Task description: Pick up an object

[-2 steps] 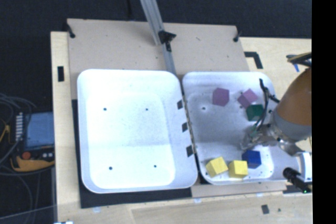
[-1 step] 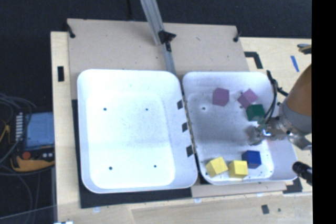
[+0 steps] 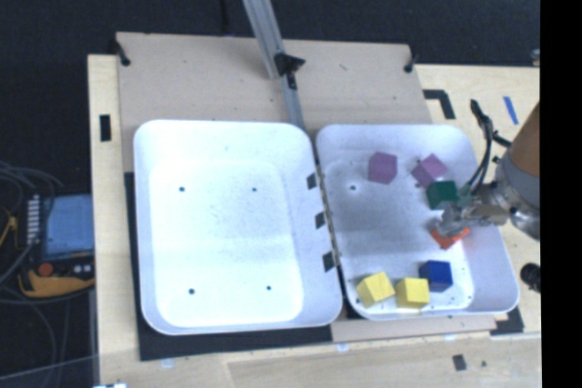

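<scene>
The tool (image 3: 455,221) is hovering at three o'clock in the right white plastic bin (image 3: 400,141), directly over a small orange-red block (image 3: 448,238); its grip state is unclear.

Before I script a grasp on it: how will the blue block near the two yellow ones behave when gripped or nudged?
The blue block looks like a small rigid cube, so probably stiff and light. Its flat faces suggest sliding, not rolling. A nudge leftward would likely bump the yellow block close beside it.
</scene>
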`<action>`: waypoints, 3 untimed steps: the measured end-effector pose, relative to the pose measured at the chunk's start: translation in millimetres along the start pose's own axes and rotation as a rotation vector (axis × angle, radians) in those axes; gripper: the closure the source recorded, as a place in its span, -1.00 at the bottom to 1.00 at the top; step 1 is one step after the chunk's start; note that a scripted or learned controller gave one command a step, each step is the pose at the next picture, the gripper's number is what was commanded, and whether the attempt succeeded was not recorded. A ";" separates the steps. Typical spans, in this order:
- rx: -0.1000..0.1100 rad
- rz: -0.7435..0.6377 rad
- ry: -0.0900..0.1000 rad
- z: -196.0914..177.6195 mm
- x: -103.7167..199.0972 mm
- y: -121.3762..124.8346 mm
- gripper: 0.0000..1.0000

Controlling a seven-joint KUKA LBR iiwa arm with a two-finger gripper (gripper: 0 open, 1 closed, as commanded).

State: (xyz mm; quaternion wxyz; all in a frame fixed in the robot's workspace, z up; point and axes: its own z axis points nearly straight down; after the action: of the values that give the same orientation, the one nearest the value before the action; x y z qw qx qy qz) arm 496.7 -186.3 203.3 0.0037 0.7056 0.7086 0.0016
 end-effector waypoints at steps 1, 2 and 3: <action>0.001 0.000 0.000 -39.0 -1.7 2.1 1.00; 0.003 -0.005 0.003 -43.9 58.1 14.9 1.00; 0.002 -0.005 0.003 -53.0 110.9 20.4 1.00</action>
State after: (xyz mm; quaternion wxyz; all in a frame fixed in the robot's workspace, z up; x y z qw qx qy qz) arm 516.3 -75.1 256.2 0.0016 0.7039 0.7103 0.0020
